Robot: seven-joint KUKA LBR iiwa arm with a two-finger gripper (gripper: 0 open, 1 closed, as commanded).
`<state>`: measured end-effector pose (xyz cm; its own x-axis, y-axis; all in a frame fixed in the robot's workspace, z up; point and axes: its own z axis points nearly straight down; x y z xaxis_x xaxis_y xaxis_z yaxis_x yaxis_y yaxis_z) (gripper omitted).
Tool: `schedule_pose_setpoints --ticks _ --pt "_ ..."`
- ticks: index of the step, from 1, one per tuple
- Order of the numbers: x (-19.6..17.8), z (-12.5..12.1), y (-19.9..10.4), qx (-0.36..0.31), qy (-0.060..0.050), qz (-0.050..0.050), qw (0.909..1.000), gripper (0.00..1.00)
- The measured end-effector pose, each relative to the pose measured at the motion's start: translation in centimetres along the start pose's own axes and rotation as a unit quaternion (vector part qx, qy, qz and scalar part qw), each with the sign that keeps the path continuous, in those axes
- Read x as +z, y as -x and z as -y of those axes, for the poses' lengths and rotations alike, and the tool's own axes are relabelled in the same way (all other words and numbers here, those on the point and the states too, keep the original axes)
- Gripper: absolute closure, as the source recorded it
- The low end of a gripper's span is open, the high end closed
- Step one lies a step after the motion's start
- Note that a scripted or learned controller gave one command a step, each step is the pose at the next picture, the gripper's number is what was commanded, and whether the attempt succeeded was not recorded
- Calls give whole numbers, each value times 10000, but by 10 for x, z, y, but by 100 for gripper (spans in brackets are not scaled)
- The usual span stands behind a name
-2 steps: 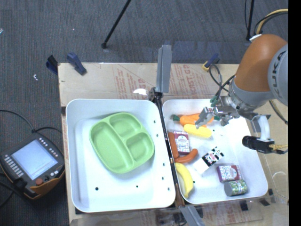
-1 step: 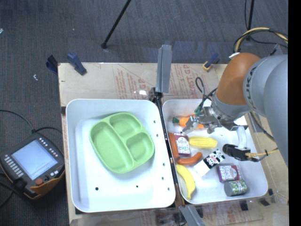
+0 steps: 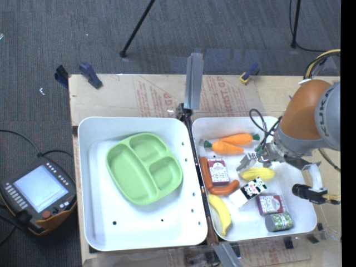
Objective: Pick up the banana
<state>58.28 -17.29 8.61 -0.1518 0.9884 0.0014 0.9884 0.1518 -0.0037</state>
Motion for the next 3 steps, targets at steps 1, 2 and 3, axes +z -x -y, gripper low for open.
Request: schedule_pose_setpoints --ticks 1,2,3 --pt "-9 0 2 35 3 -11 10000 100" --pt "-1 94 -14 -1532 22 0 9882 100" --pt "-108 56 -54 -948 31 8 9955 100"
